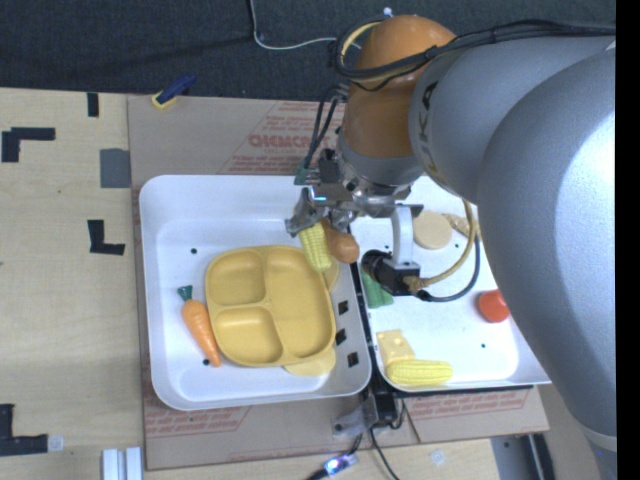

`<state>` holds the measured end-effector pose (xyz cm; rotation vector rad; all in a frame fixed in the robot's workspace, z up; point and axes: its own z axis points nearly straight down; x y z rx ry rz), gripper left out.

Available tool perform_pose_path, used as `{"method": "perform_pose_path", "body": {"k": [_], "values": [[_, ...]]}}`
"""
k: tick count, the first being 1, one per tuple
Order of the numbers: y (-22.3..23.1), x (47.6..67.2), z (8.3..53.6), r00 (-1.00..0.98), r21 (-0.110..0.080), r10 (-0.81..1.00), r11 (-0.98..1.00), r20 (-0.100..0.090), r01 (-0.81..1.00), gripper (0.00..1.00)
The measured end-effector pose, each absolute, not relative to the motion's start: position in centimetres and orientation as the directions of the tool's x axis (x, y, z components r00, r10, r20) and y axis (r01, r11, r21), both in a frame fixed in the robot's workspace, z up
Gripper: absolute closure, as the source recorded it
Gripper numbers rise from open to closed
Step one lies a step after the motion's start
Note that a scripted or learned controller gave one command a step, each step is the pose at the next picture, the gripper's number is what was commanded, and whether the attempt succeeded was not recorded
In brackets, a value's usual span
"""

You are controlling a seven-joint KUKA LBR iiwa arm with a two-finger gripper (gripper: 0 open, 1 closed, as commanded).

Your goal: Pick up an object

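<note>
Yellow corn (316, 246) is seen at the back right edge of the left bin (160, 268), just under the gripper (322, 218). Its long side is tilted a little, and it runs from the back of the bin toward the front. Its top end is tucked right up against the gripper, so the corn lies just in front of and below it. Whether the corn is truly held cannot be told, because the tips are hidden by the wrist and the corn. A small brown thing (343, 246) is seen touching the corn on its right side, at the wall between the two bins.

A yellow tray (268, 306) with three parts is laid in the middle of the left bin, and its back right corner is touched by the corn. A toy carrot (200, 330) is laid by the tray's left edge.

In the right bin (500, 363), a second corn (418, 372) is found at the front left corner, well apart from the gripper. A red thing (492, 307) is placed near the right edge.
</note>
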<state>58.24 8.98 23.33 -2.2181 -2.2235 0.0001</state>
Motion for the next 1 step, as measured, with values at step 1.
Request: {"method": "perform_pose_path", "body": {"k": [1], "values": [[9.07,59.79,22.25,-0.002,-0.001,1.0,0.002,-0.002,1.0,1.0]]}}
